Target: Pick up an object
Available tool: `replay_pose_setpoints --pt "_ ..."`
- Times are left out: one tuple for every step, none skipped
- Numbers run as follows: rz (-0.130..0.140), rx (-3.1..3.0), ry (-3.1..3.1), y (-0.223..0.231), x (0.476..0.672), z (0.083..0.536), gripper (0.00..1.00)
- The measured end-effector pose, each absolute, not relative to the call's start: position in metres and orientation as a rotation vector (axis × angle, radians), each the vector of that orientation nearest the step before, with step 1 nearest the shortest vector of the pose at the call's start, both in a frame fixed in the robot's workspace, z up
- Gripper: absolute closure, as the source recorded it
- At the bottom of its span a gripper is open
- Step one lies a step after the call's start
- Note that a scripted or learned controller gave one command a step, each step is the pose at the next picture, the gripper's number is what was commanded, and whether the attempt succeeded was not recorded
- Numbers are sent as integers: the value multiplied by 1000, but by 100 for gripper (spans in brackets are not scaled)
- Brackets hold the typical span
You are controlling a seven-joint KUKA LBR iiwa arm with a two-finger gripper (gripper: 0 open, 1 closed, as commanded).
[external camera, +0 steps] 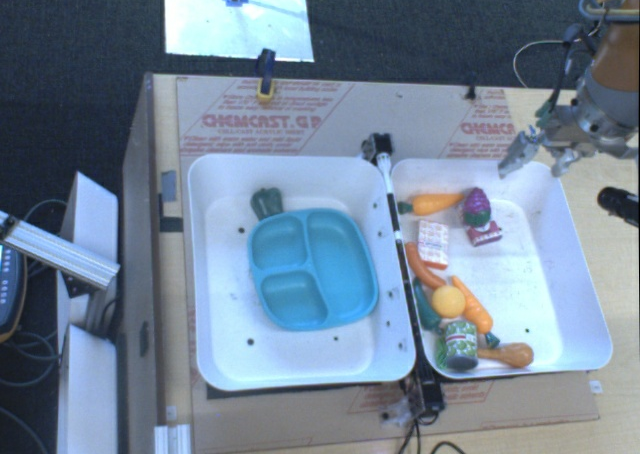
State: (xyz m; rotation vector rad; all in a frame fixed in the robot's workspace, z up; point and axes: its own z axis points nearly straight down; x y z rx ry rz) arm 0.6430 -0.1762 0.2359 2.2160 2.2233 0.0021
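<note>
Toy food – carrots (pixel 436 204), purple piece (pixel 478 206), green can (pixel 459 341) – lies in right bin (pixel 570 272). My pincer (pixel 540 155) hangs over bin's far right corner, fingers spread, holding nothing, touching nothing. Blue tray (pixel 312 267) in left bin (pixel 220 242).

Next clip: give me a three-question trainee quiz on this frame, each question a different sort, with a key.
1. True or false: the blue divided tray lies in the right bin.
2. Which item sits beside the tray in the left bin? A) green pepper B) green-labelled can C) purple toy
3. Fill in: the gripper is above the right bin's far ____ corner.

Key: 1 false, it lies in the left bin; 2 A; 3 right. The gripper's fingers are spread, with nothing between them.
</note>
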Motion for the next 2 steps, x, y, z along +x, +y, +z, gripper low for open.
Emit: replay_pose_setpoints --pt "6 2215 2219 -133 632 97 0" --pt "-32 2221 2221 -120 650 91 0"
